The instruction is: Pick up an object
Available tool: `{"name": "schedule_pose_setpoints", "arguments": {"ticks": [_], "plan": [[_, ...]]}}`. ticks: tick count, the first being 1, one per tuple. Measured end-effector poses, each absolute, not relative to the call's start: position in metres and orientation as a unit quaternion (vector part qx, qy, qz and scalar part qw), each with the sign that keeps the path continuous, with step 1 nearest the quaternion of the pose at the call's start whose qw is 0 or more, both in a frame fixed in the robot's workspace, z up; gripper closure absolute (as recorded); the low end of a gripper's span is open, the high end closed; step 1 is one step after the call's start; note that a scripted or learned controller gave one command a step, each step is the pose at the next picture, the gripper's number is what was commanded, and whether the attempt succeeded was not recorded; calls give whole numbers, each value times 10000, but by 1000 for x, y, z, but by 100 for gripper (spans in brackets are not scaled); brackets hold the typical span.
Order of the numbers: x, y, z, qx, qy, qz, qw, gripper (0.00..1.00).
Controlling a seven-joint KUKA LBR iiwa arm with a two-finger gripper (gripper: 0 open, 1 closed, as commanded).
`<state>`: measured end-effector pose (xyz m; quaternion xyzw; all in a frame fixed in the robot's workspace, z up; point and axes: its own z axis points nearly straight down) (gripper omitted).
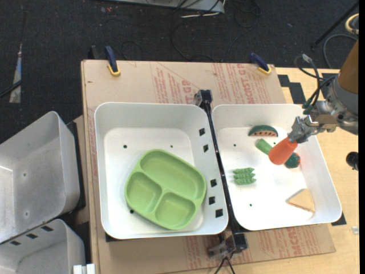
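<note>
Nearest the camera, a tan wedge, perhaps a toy slice of bread or cheese (301,201), lies by the front right corner of the right bin (274,224). The task's thing looks to be the orange carrot (283,151) with its green top (293,161), near the bin's right wall; the gripper (296,133) pinches its upper end, though at this slant I cannot be sure the jaws truly clamp it. To do the step well, a straight rise would keep the tilted carrot from slipping out. Just beside it lie a green piece (263,146) and a watermelon slice (263,132) toward the back wall; green pea pods (243,176) sit nearer the divider. The left bin (114,119) carries a green compartment tray (165,188).
</note>
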<state>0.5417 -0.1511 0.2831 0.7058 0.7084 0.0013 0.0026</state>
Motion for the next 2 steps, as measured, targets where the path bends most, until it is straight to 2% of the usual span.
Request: {"name": "schedule_pose_setpoints", "arguments": {"ticks": [1,2], "plan": [[550,-98,266,7043,7099,1,-11,100],[565,-56,260,7045,7097,4,0,100]]}}
